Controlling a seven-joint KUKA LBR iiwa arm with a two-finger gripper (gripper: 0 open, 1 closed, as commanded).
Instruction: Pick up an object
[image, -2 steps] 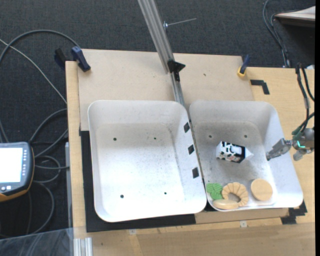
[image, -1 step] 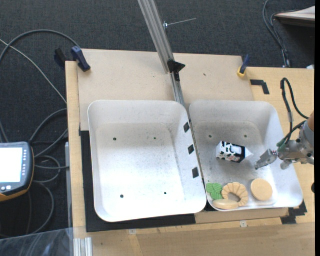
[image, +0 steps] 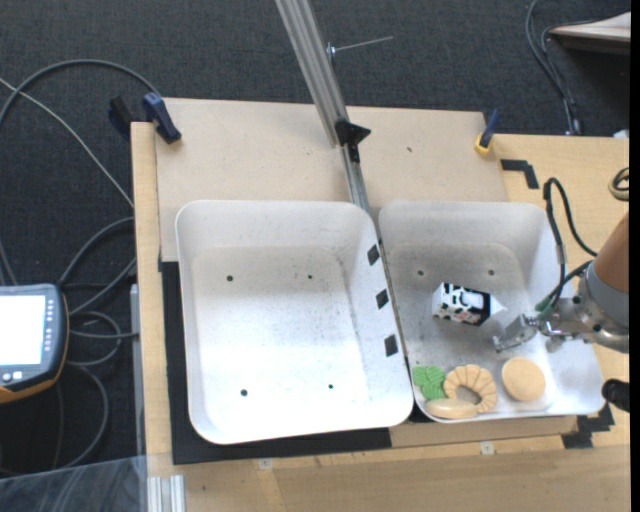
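Observation:
The right bin (image: 455, 225) holds a black-and-white cow-patterned object (image: 462, 303) near its middle. Along its front edge lie a small green piece (image: 429, 380), a tan ridged croissant-shaped toy (image: 471, 389) and a round beige bun (image: 523, 379). My gripper (image: 512, 337) reaches in from the right, low over the bin floor. It sits just above the bun and right of the cow-patterned object. Nothing shows between its fingers, and their spacing is too small to read.
The left bin (image: 275, 320) stands beside the right one, with a metal rail (image: 318, 80) running down between them from the back. Blue clamps (image: 160, 115) and a yellow clamp (image: 486, 140) hold the board. A tablet (image: 28, 335) lies off the bench at left.

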